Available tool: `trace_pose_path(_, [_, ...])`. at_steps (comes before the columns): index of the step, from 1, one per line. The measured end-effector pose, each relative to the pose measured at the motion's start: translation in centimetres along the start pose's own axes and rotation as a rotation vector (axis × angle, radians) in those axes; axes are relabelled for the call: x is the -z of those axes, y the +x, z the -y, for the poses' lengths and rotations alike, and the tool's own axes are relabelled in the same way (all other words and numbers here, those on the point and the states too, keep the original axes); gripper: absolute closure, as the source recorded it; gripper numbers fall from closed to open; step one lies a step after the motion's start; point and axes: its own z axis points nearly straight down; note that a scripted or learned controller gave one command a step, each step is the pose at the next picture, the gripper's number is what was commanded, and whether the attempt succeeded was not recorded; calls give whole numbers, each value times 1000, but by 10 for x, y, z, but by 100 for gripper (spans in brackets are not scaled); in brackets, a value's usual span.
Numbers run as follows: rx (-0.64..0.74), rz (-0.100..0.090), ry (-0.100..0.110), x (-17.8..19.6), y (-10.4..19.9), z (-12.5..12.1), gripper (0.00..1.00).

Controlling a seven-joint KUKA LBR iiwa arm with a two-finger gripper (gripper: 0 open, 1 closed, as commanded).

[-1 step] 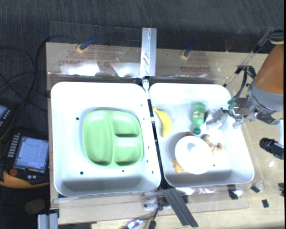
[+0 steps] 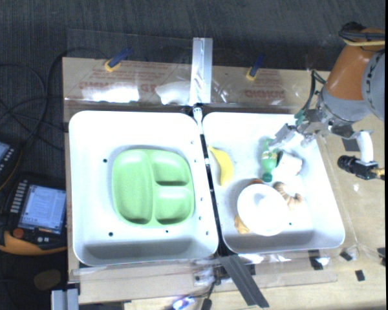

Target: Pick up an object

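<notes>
**A:** How far along does the pick look?

**B:** Early, I'd judge. The pincer (image 2: pixel 286 136) sits low over the right shallow white bin (image 2: pixel 333 228), at about one o'clock within it. Nothing is visibly held there, so the lift is not yet done.

**A:** Spread or pressed together?

**B:** I cannot tell; the tip is too small and blurred against the white.

**A:** What is nearest to it?

**B:** A small green plastic bottle (image 2: pixel 268 162), just at seven o'clock from the pincer, close or perhaps touching. A white crumpled piece (image 2: pixel 290 166) lies beside the bottle at three o'clock.

**A:** And the rest?

**B:** A yellow banana (image 2: pixel 224 165) rests at nine o'clock in that bin, by the dividing wall. A round white plate (image 2: pixel 262 210) sits toward six o'clock, with a small tan toy (image 2: pixel 292 196) at its two o'clock edge. The left white bin (image 2: pixel 84 134) carries a green divided plastic tray (image 2: pixel 153 185).

**A:** So what is left?

**B:** Probably closing on something, likely the bottle, and raising it clear.
</notes>
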Motion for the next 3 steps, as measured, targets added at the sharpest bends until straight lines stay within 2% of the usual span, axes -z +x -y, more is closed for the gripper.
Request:
trace_pose_path(1, [-32, 4, -11, -71, 58, -21, 0])
trace_pose_path(2, [-30, 6, -14, -60, 58, -22, 100])
trace_pose_path(3, [-120, -4, -1, -51, 40, 2, 100])
